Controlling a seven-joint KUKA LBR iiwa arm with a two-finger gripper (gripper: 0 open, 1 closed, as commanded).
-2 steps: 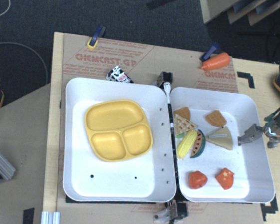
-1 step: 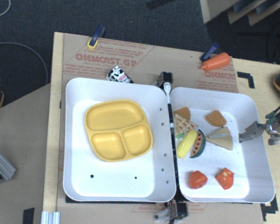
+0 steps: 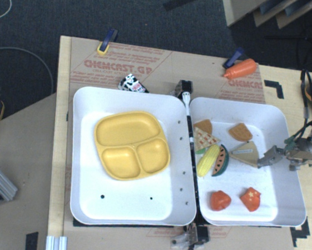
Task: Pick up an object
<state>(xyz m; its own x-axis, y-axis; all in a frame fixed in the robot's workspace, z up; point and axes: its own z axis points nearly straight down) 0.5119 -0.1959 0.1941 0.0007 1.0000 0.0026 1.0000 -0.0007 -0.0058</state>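
Jaws (image 3: 266, 158) low over right bin (image 3: 289, 212), at its right side, tips just beside pale wedge slice (image 3: 246, 154); whether spread or pressed together cannot be told, nothing visibly pinched between them. Worktop (image 3: 62, 111) of tan board, printed red lettering along far edge. Left bin (image 3: 81, 191), white and shallow, bearing yellow divided tray (image 3: 132, 145) of three compartments. Right bin, white, touching left bin along centre seam, bearing all loose candidates for the pick. Arm wrist (image 3: 307, 153) entering from right edge, cabling trailing. Corn cob (image 3: 208, 160) lying lengthwise near centre seam, dark green-rimmed slice (image 3: 221, 160) touching its right side. Waffle-patterned triangle (image 3: 203, 138) just above corn, brown piece (image 3: 203, 126) above that. Brown wedge (image 3: 240, 131) in far middle of right bin, near pale wedge slice. Two red pieces toward near edge: left red piece (image 3: 221, 200), right red piece (image 3: 250, 198), apart from each other. Orange carrot toy (image 3: 241, 68) on worktop beyond bins, blue clip beside it. Black-and-white small item (image 3: 131, 83) beyond left bin. Yellow-and-blue clip (image 3: 105, 42) at far left edge. Step in hand, by judgement: approach and descent onto pale wedge slice, grasp not yet made. Next move likely calls for settling tips either side of slice, closing, then lifting straight up; flat low piece may slip or slide away.
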